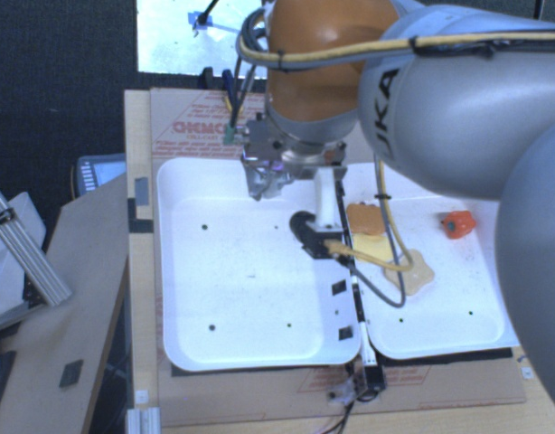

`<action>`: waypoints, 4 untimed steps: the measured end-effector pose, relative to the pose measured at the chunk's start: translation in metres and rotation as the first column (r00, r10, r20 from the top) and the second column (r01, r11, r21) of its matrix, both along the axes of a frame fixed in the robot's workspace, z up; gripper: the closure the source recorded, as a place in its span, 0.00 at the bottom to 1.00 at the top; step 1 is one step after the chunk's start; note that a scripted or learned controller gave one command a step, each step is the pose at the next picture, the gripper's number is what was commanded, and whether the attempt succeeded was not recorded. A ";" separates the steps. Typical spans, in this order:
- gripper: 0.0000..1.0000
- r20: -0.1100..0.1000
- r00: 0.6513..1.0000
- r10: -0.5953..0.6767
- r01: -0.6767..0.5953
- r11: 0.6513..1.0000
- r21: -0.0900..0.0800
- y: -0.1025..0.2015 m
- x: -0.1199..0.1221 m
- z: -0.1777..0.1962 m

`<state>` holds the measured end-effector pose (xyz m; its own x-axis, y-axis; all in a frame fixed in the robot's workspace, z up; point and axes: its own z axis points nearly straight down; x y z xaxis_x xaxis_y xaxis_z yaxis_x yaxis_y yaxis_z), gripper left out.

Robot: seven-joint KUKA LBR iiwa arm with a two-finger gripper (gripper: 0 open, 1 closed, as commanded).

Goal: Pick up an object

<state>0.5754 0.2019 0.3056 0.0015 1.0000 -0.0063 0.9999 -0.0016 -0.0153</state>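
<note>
Tool (267, 184) over the left bin (214, 333); its grip state can't be told.

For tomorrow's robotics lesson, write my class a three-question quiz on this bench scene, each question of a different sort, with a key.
1. True or false: the orange object lies in the left bin.
2. Which bin is the tool above? A) left B) right
3. Fill in: the arm is grey with an ____ band.

Key: 1 false, it lies in the right bin; 2 A; 3 orange.
</note>
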 end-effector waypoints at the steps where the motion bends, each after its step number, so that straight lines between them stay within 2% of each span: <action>1: 1.00 0.018 1.000 0.000 0.000 1.000 0.007 -0.037 -0.052 0.061; 2: 1.00 0.032 0.999 0.003 -0.004 1.000 0.012 -0.068 -0.090 0.190; 3: 1.00 0.014 1.000 0.008 -0.008 1.000 0.006 -0.020 -0.027 0.119; 4: 1.00 0.014 1.000 0.014 -0.014 1.000 0.009 0.037 -0.091 0.120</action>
